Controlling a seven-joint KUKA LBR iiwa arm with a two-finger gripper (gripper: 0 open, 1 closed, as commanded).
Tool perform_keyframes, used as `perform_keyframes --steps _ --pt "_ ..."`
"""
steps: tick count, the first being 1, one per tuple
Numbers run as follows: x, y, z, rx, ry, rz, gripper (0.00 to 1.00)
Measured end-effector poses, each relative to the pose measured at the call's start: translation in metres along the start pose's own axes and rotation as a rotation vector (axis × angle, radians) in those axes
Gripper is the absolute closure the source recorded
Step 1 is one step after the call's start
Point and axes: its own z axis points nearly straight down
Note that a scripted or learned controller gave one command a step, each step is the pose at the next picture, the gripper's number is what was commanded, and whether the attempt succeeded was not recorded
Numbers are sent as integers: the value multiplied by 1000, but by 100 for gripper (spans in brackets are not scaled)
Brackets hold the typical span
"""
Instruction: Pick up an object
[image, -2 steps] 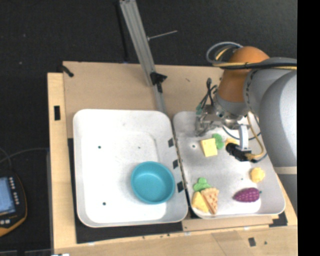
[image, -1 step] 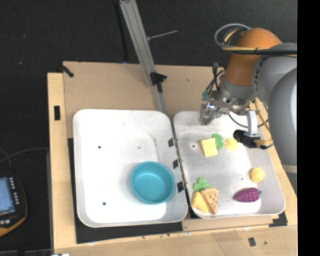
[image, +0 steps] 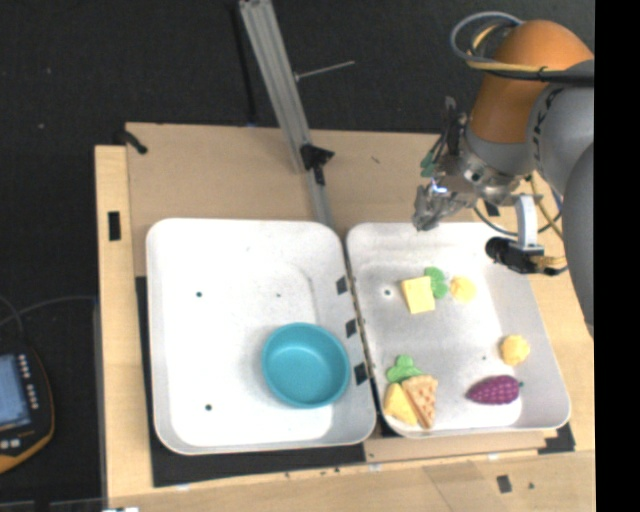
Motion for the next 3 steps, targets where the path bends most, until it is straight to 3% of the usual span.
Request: perform_keyframes --steps 1,3 --pt "56 -7 -13 6 3 -6 100" --pt "157 -36 0 9 2 -5 100"
